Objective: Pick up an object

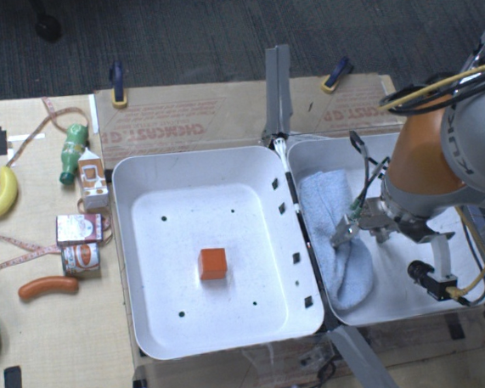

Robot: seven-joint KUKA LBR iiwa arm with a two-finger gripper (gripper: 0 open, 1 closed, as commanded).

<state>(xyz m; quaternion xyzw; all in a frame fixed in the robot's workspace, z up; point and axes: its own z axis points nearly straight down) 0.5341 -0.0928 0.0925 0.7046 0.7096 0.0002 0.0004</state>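
A small orange-red block (212,263) lies alone near the middle of the left bin (145,241). In the right bin (397,289) a pale blue cloth (324,202) lies crumpled along the left wall, from the back down to the front. My gripper (346,232) hangs low over the lower half of this cloth, at or just above its surface. The grey arm with its orange band (423,159) reaches in from the right above that bin. I see nothing lifted off the bin floor.
A raised divider (294,218) separates the two bins. On the bench to the left lie a banana (0,194), a green bottle (71,151), a small carton (93,179), a can (81,258) and a sausage (48,288). Clamps (117,83) hold the cardboard at the back.
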